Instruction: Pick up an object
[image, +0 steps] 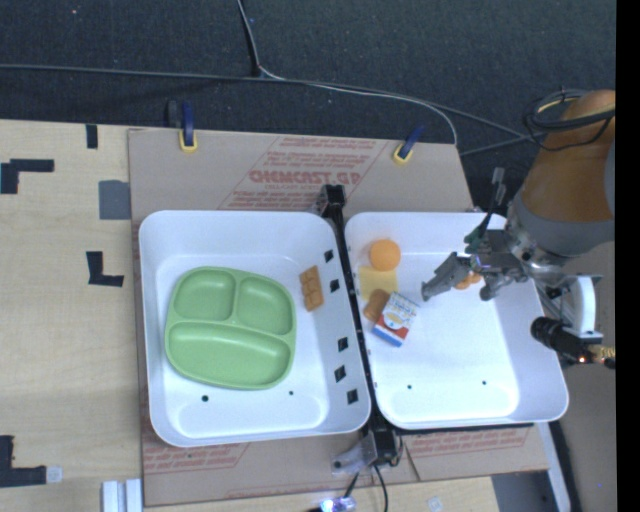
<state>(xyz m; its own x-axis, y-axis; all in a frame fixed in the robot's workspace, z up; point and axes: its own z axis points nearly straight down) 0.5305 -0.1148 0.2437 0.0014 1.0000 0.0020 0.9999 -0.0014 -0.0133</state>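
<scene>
Arm: we see the grey KUKA arm with its orange band (572, 150) reaching in from the right, above the right bin.
Gripper: the 2-finger gripper (452, 277) hangs over the middle of the right white shallow bin (500, 400); 1 grey finger (438, 280) points left toward the objects, and a small orange piece (467, 281) shows near the fingers. We cannot tell if the fingers are spread or pressed together, and we see nothing clearly between them.
Right bin objects: an orange round ball (383, 253) lies near the bin's left wall; just below it there is a yellow-orange block (374, 279), then a brown piece (375, 305), and a small white box with red and blue print (396, 321). These 4 lie close together, to the left of the gripper.
Left bin: the left white shallow bin (180, 420) holds a green plastic plate with 3 compartments (231, 327), and a small brown rectangular cracker (311, 289) lies beside the plate on its right.
Base: both bins rest on a brown cardboard sheet with red print (290, 170).
</scene>
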